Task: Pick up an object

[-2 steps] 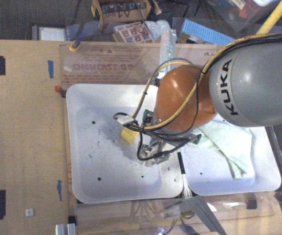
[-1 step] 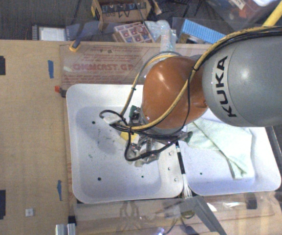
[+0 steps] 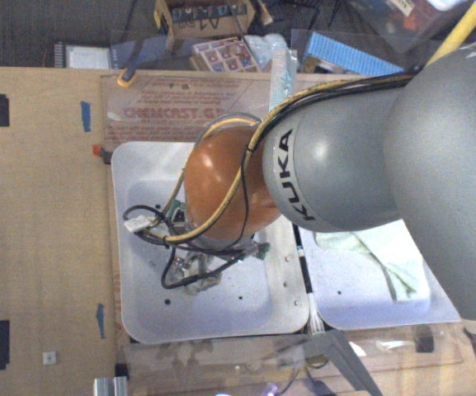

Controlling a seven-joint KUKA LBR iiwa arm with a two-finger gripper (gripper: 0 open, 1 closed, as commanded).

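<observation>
My grey arm reaches in from the right, its orange band hanging over the left white bin. The gripper sits low over that bin's floor, below the orange band, wrapped in cables; its lower end is mostly hidden by the wrist and wires. Something small and pale shows at its lower end, too unclear to name. In the right bin lies a pale green cloth, partly under the arm.
Black and yellow cables loop out left of the wrist over the left bin. A clear plastic sheet with red print lies behind the bins. Wooden bench surface spreads to the left. Clutter lines the back edge.
</observation>
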